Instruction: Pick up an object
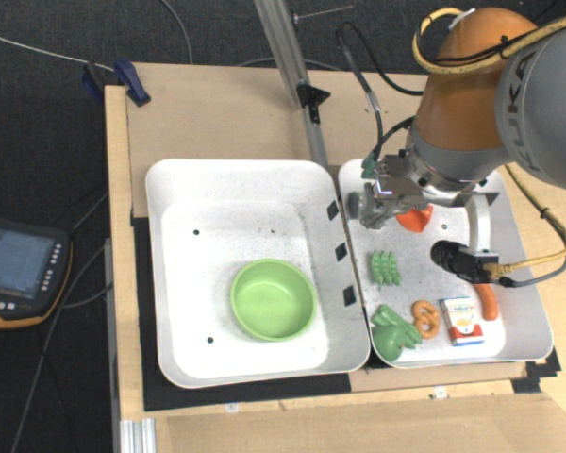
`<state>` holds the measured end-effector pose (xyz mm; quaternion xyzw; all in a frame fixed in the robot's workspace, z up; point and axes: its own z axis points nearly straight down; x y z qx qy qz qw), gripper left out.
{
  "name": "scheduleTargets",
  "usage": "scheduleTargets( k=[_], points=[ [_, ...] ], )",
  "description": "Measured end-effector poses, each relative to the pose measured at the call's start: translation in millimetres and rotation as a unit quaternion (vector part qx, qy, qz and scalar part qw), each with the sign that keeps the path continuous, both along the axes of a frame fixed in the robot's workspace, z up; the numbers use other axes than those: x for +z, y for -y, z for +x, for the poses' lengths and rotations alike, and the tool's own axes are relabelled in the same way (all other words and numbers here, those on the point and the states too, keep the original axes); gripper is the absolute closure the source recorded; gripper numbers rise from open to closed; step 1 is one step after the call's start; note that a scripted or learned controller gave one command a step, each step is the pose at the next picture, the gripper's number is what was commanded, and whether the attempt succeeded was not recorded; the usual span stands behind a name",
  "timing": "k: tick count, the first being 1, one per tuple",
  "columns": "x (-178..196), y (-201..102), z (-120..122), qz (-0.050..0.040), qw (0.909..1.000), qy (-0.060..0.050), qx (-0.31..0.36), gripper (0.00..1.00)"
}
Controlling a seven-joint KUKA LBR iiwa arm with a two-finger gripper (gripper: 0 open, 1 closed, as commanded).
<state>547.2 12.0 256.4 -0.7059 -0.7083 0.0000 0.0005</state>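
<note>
Gripper [389, 199] sits low in the right bin [528, 333], beside an orange object [416, 220]. Pincer state cannot be determined; the wrist appears to obscure it.

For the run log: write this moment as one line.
arm: over right bin | gripper: above green ridged piece | green bowl: left bin | held: nothing seen

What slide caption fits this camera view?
Gripper hovers over the right bin of small objects; green bowl in left bin.
</note>
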Motion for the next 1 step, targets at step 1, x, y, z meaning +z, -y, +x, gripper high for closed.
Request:
scheduleTargets(
  k=[1],
  points=[
    [1.5, -50.1, 14.3, 0.0002, 1.0, 0.0, 0.001, 1.0]
  ],
)
